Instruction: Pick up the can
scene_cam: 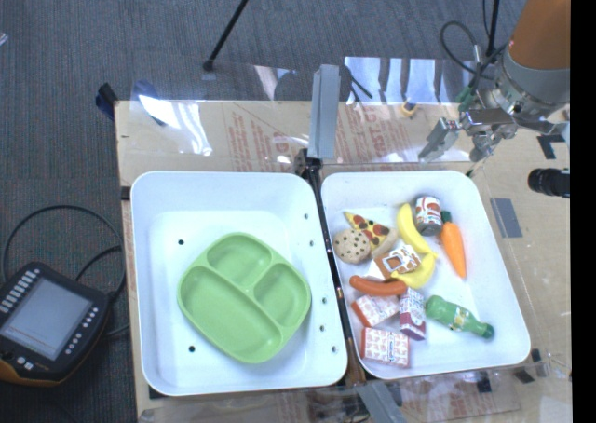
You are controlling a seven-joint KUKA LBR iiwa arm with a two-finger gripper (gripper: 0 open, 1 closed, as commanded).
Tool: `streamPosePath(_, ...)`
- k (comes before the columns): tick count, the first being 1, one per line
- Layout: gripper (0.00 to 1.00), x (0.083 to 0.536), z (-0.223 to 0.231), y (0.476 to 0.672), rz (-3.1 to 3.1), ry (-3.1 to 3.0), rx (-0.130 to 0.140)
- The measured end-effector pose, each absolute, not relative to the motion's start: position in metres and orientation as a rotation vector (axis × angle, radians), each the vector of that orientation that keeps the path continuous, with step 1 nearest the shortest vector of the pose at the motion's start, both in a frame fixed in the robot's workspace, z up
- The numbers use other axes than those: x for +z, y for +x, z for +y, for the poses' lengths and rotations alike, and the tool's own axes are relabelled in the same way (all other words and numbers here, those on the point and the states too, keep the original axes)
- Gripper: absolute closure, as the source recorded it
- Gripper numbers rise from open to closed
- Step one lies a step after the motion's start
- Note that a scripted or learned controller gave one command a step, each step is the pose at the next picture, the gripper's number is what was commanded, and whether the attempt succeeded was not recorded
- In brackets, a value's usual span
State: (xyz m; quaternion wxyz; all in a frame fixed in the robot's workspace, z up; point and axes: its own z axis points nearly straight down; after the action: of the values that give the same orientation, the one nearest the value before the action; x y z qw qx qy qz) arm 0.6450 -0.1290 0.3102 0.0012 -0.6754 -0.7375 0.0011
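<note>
Hand (453,144) raised beyond the right bin (498,267), fingers spread and gripping nothing.
The can (427,213) lies in that bin's far part (between banana (413,242) and carrot (453,249)), well apart from the hand.

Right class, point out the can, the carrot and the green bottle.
can (427,213), camera view, on its label side.
carrot (453,250), camera view, mid orange body.
green bottle (453,315), camera view, on its body.

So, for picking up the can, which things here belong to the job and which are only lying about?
For the job:
- can, in the right bin
- pincer, above the bin's far edge

Only lying about:
- carrot
- banana
- pizza slice
- cookie
- sausage
- green bottle
- green plate
</note>
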Motion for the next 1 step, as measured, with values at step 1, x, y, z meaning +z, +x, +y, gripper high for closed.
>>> streamPosePath(1, 0.00, 0.1824, -0.1415, 0.6440, -2.360, -2.064, 0.005)
